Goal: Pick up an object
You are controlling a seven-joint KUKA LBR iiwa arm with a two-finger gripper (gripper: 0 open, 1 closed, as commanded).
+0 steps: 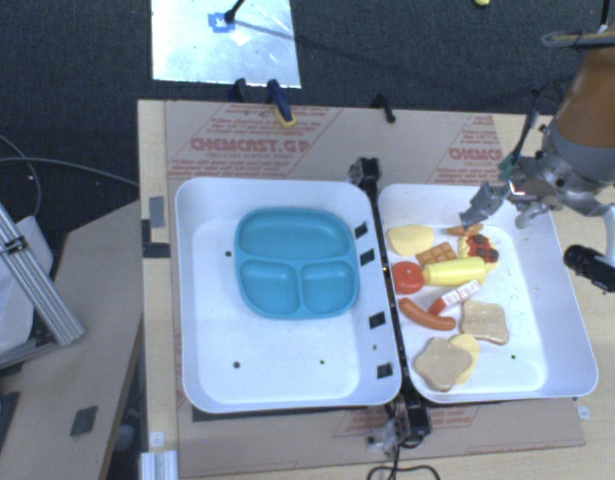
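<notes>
The grey two-finger gripper (484, 206), grasp state impossible to tell, hovers just above the small red-and-orange plastic toy food piece (476, 241) lying directly beneath it.

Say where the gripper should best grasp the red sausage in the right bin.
Probably at the middle of the red sausage, from straight above, fingers closing across its narrow width. It lies flat and slanted, with bare floor along its lower-left side; the bread slice sits close on its right.
</notes>
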